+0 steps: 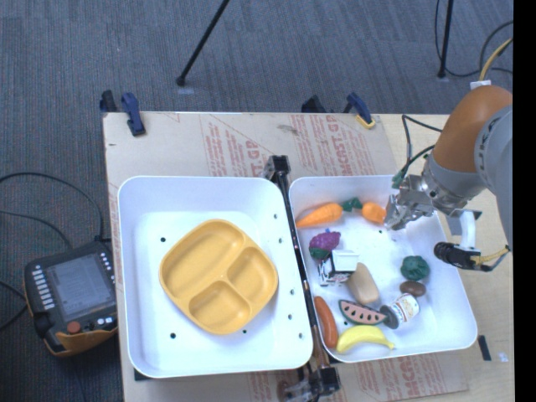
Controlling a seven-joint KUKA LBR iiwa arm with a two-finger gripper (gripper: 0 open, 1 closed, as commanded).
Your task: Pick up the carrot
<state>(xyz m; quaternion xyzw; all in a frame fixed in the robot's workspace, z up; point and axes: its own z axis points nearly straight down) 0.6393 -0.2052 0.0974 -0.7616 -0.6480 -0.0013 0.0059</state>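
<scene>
Two white bins lie side by side on the worktop (209, 145). The left bin (142, 203) holds a yellow divided plate (219, 275). The right bin (456, 308) holds the carrot (319, 216), purple grapes (324, 243), a small white carton (341, 264), a potato (363, 285), a watermelon slice (362, 312), a banana (365, 338), a red sausage (326, 321), a green piece (414, 267) and a small can (403, 308). The fingers (401, 211) hang over the bin's upper right; whether they are parted or closed cannot be told. An orange piece (373, 213) lies just left of them. The carrot lies further left, apart from them, long axis near horizontal, green top toward the fingers.
</scene>
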